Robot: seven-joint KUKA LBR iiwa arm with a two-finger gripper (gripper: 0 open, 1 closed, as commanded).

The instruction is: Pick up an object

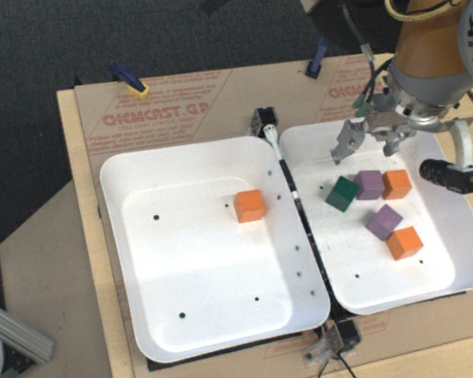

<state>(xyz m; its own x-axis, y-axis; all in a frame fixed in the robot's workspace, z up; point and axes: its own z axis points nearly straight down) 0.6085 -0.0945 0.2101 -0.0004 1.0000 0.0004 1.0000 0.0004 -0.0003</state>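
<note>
The gripper (365, 140) hangs with fingers spread, gripping nothing, over the right bin (460, 269). The green cube (341, 193) lies at its seven o'clock, just below, apart.

Over in the right bin (460, 269) five small blocks lie loose: a dark green cube (341, 193) turned at an angle, touching a purple cube (369, 184) beside it, which in turn sits against an orange cube (396, 184), the three making a short row near the bin's far half. Just nearer to me, a second purple cube (384, 221) lies tilted with another orange cube (404, 242) touching its corner. One lone orange cube (250, 205) rests flat in the left bin (152, 328), over toward its right side and well apart from the others.
</note>
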